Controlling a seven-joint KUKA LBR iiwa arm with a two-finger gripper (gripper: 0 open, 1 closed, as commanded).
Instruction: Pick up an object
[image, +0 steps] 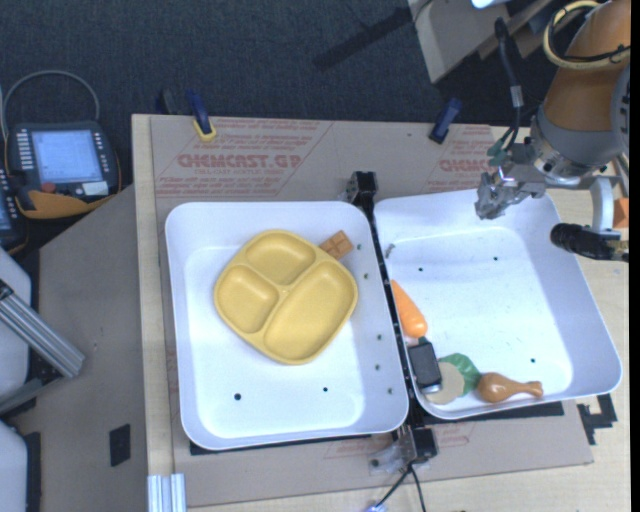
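Nearest, at the near edge of the bench, a black clip (418, 443) with wires, right in the gap between the two bins. Just behind it, in the near left corner of the right bin (585, 335), a little heap of toys. A black block (424, 363) against the left wall. A green toy (463, 364) beside it, touching a pale round disc (447, 386). A brown toy drumstick (506, 386) to the right of those, lying flat, thin end pointing right. A bit farther along the same left wall, an orange carrot (408, 311), lying flat, just beyond the black block.

In the left bin (182, 300), a big yellow plate (287, 295) with three parts, near the middle. A small brown block (336, 243) at the plate's far right edge, touching it or very close.

Far and to the right, the grey arm (580, 105) with its orange band. The claw (490, 203) low over the far wall of the right bin, well apart from the toys in the near corner. Nothing seen in its grip. Released or clenched: too small and blurry to tell.

Off to the far left, beside the bench, a grey screen box (65, 160). Two blue clips (203, 117) on the far edge of the brown board (300, 155) under the bins.
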